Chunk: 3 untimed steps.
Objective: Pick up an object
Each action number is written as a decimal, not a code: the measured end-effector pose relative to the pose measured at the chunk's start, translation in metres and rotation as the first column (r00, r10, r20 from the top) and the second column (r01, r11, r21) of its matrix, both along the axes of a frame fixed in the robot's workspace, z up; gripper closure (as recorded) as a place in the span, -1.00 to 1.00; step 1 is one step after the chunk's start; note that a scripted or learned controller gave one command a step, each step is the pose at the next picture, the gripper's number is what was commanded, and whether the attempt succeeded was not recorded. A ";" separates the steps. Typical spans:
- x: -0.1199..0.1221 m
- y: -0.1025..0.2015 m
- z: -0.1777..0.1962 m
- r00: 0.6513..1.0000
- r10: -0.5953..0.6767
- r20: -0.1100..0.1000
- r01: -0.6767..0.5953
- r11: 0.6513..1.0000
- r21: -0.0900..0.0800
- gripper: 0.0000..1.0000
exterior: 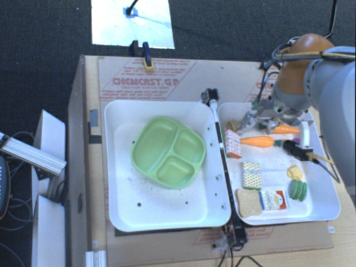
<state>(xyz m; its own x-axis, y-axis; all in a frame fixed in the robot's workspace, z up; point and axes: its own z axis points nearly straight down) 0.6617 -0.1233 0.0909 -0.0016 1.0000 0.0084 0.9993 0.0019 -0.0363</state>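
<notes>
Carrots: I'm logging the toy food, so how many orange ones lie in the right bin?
2. One carrot lies near the bin's middle top; a second carrot sits beside the arm, partly hidden. More may be hidden.

The place reads as a robotics lab. A grey arm (328,77) reaches over a bench (89,166) topped with a printed protective sheet (144,79), two white bins (167,216) clamped side by side, toy food (257,142), aluminium framing (33,154), loose cables (16,204) and dark carpet (44,38).

Left bin (119,204) open around green tray (169,152), right bin (328,204) crowded with toy food
</notes>
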 end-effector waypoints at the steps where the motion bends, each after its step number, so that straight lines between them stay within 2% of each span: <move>1: 0.004 -0.016 -0.005 1.000 0.009 -0.001 -0.009 1.000 0.022 -1.00; 3: 0.004 -0.021 -0.007 1.000 0.012 -0.003 -0.012 1.000 0.027 -1.00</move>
<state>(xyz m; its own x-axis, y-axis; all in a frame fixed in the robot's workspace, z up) 0.6658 -0.1444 0.0842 -0.0132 0.9993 0.0357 0.9991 0.0146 -0.0387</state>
